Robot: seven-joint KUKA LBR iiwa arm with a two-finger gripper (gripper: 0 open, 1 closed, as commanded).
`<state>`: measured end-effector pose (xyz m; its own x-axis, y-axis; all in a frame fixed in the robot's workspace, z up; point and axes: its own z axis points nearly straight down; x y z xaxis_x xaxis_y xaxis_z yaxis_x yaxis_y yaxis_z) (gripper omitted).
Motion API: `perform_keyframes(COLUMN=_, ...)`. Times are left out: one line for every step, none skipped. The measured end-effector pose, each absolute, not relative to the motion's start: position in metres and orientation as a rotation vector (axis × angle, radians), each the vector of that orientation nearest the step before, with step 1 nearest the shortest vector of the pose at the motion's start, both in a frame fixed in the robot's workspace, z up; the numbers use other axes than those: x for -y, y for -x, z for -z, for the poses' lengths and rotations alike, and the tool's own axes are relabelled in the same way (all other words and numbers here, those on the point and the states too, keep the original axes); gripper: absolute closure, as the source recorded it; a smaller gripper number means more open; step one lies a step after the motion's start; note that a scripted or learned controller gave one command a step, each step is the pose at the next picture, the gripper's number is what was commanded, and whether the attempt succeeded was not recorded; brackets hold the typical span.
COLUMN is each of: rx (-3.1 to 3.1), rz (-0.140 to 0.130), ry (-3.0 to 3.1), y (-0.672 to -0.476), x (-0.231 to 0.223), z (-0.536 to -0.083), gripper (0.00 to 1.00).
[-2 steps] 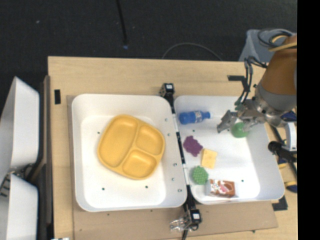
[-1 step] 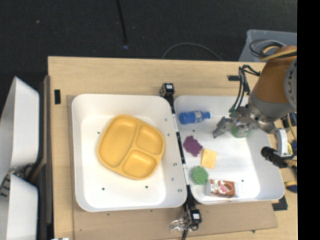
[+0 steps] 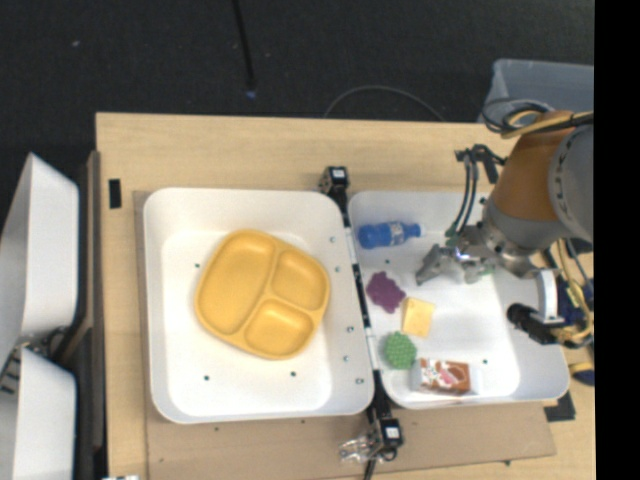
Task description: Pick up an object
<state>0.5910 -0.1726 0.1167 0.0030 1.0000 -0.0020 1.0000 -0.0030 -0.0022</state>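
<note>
step: approach. the gripper [image 3: 447, 265] hangs low over the right bin [image 3: 500, 368] and nothing sits between its fingers, so by my reading no pick has begun.
fingers: spread apart and released; two dark tips splay out, one toward the left and one toward the right, with bare white floor showing between them.
arm: the grey arm with the orange band [image 3: 535, 173] reaches in from the right, wrist over the middle of the right bin.
candidates: five small things lie in the right bin. the blue bottle [image 3: 387, 234] is near the top left; the purple lump [image 3: 385, 291] is by the left wall; the yellow block [image 3: 418, 318] is just beside it, toward the centre; the green ball [image 3: 400, 350] sits below that; the red and white packet [image 3: 444, 375] is near the bottom edge.
nearest target: the yellow block, just below and left of the fingertips, and apart from them.
axis: the block sits like a tilted diamond, with no clear long axis. the bottle lies on its side, long axis left to right, cap end pointing right.
left bin: the left bin [image 3: 170, 378] holds a yellow divided plate [image 3: 262, 293].
next move: likely a short shift down and left over the block, then a descent and a close.
</note>
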Motion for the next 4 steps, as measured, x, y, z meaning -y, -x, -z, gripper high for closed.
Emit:
perform_keyframes(rx=2.219, rz=-0.003, ry=2.226, y=-0.591, x=0.174, z=-0.101, gripper=0.00)
perform_keyframes(rx=2.218, rz=0.001, ry=2.232, y=-0.592, x=0.175, z=-0.113, gripper=1.00)
perform_keyframes(rx=2.226, rz=0.006, ry=2.227, y=-0.592, x=0.176, z=-0.178, gripper=1.00)
perform_keyframes(rx=2.226, rz=0.004, ry=2.225, y=-0.589, x=0.181, z=-0.223, gripper=1.00)
